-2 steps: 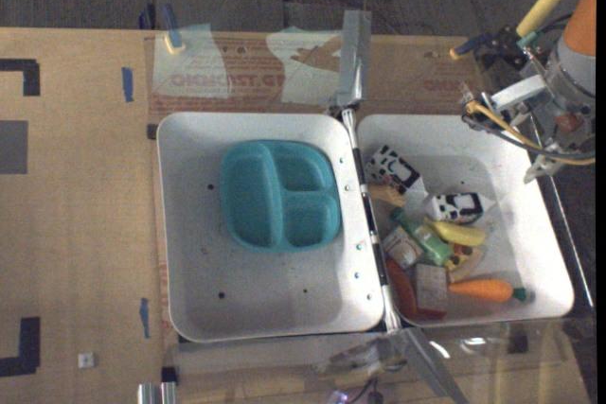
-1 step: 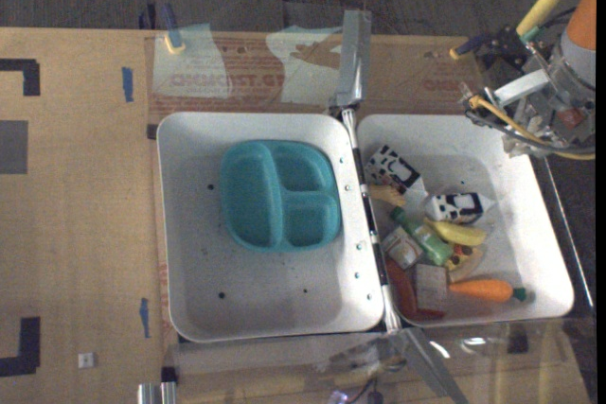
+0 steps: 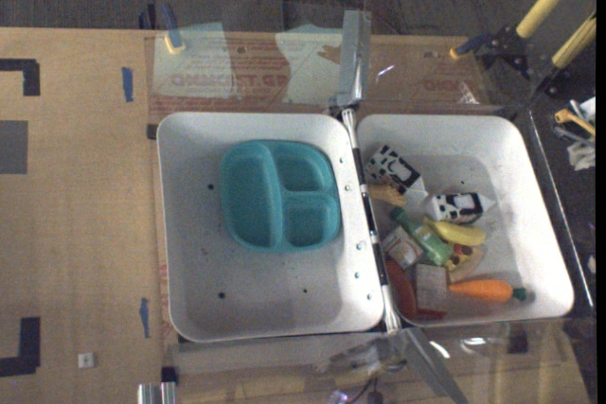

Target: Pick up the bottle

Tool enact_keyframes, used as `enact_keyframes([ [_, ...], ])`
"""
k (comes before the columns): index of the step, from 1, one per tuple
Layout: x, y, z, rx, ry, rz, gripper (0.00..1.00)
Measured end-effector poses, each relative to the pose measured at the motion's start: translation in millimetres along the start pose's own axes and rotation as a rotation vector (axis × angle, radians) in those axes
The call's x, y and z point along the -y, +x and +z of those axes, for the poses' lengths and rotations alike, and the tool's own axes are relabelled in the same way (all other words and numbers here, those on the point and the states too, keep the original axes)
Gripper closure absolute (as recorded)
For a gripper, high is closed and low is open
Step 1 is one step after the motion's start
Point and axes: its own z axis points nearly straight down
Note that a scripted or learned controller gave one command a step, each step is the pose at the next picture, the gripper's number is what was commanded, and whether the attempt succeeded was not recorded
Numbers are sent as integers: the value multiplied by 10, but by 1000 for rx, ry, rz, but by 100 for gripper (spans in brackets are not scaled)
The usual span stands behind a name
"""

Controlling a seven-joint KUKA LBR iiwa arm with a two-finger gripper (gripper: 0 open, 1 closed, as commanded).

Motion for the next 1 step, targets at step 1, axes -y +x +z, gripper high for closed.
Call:
enact_keyframes([
  [1,23,-545,89,2,3,-40,100],
])
